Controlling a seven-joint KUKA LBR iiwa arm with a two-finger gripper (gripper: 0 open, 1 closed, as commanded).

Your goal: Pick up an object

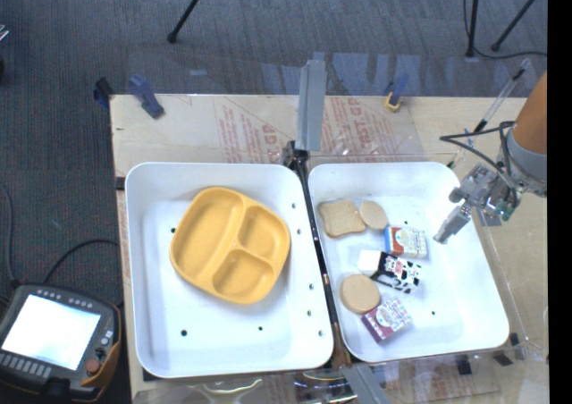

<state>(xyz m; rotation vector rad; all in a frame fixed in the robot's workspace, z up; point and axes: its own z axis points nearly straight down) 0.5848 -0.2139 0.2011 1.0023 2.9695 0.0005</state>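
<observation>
Cardboard target: small red-and-white printed carton (407, 241), lying flat in the right white bin (465, 322), just left of and slightly below the hand (450, 228).
Hand state: hanging over the bin floor with nothing seen between its tips; how far apart they stand I cannot tell.
Handling: probably light, stiff, a little slick.
Hold: across its short sides.
Neighbours: black-and-white cow-print carton (398, 273) close below it; round tan slice (374, 214) further left.
</observation>
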